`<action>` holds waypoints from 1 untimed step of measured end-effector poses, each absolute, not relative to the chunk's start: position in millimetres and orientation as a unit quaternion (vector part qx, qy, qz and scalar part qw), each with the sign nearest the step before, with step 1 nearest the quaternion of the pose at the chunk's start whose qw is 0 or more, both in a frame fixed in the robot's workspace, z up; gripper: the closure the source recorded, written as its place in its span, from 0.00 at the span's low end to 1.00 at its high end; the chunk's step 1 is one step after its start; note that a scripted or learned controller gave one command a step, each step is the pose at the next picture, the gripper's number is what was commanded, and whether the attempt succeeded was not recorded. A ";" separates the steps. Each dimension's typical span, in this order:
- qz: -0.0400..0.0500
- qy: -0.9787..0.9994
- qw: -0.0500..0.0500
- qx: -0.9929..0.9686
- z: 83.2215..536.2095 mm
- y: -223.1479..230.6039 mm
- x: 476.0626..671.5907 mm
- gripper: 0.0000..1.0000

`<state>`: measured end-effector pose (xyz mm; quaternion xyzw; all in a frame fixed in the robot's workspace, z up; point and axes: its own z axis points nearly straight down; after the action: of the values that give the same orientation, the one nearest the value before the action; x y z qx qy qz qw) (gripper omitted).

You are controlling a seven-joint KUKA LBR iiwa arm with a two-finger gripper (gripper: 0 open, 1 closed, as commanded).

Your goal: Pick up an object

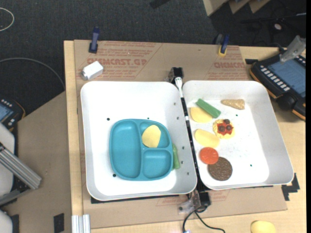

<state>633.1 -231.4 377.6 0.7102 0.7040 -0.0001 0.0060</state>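
The right bin (262, 130) holds several toy foods. A green stick (208, 108) lies over a yellow piece (197, 115), and a tan slice (233, 103) sits toward the back. A small yellow round with red spots (224, 128) rests mid-bin, another yellow piece (206, 138) to its left. A red-orange disc (209, 155) touches a brown disc (220, 169) at the front. In the left bin (97, 130) a teal divided plate (127, 149) carries a yellow piece (151, 136). A thin green item (175, 157) lies against the plate's right edge.
A white block (92, 70) sits on the cardboard behind the left bin. Blue clamps (94, 40) (223, 45) hold the board's far edge. A black tablet-like device (284, 79) lies at the right. A yellow object (262, 226) rests at the bottom right.
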 end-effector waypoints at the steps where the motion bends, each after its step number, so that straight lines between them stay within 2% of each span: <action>1: 0.005 0.708 0.011 0.706 535.6 -211.1 665.4 0.00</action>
<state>665.4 -211.1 535.6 0.7057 0.7084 0.0050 0.0112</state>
